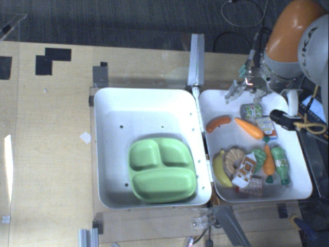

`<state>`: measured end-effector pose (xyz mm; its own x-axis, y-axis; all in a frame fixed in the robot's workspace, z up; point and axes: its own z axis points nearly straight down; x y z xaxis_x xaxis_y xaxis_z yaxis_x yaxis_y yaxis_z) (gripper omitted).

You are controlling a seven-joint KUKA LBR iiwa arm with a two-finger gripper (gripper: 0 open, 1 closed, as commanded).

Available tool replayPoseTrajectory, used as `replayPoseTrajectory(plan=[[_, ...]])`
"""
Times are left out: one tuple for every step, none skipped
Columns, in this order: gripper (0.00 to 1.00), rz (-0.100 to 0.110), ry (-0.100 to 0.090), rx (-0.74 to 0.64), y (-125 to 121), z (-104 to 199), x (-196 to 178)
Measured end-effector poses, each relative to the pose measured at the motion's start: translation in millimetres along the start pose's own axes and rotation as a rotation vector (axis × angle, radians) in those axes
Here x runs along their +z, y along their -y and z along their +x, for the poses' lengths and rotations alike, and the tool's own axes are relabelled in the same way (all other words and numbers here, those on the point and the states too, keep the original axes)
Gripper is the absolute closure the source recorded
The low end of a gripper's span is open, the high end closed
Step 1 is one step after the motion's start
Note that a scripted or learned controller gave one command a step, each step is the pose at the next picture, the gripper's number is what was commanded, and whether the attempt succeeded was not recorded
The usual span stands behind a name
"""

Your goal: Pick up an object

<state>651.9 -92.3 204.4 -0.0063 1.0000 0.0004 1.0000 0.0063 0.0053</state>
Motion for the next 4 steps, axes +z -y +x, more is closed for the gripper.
replayPoseTrajectory(plan=[[0.0, -0.007, 0.002, -0.233, 53.8, -27.6, 114.7], [0.0, -0.016, -0.018, -0.257, 61.7, -50.7, 113.1], [0.0, -0.011, -0.004, -0.266, 83.8, -80.0, 114.0], [1.0, -0.018, 0.001, -0.265, 81.3, -81.1, 101.4]])
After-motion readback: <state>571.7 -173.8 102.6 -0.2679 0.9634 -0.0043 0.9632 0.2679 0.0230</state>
